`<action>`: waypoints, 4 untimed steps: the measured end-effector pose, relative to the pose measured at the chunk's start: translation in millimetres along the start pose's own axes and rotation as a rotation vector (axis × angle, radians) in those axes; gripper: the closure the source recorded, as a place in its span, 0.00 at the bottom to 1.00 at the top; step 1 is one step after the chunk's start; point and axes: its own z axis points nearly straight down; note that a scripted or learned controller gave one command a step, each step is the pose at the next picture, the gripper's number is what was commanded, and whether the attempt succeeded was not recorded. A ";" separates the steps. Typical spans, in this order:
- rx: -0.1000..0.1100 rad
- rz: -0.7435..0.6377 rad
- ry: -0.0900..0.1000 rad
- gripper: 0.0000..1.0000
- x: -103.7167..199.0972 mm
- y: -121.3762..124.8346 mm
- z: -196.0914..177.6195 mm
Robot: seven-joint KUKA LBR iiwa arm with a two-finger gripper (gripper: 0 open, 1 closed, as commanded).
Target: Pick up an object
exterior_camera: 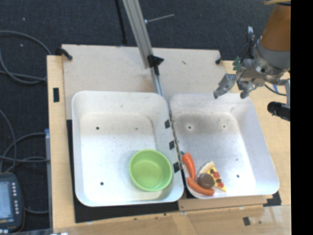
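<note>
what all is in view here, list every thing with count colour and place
shallow white plastic bins: 2, white, side by side on the bench
round green plastic bowl: 1, green, near right corner of the left bin
orange toy carrot: 1, orange, near left corner of the right bin
toy hot dog: 1, orange-red, near edge of the right bin
toy pizza slice: 1, yellow with dark topping, beside the hot dog
metal rail: 1, silver, slanting above the bins
gripper: 1, grey, open, above the right bin's far right corner

No text, label, brand, number or sign is legible anywhere in the frame; the small device (10, 202) at the lower left is too blurred to read
</note>
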 end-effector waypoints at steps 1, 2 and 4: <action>0.000 0.000 0.000 0.00 -0.1 0.0 0.0; 0.005 0.005 -0.003 0.00 -6.7 -1.3 43.1; 0.005 0.006 -0.002 0.00 -13.4 7.2 153.7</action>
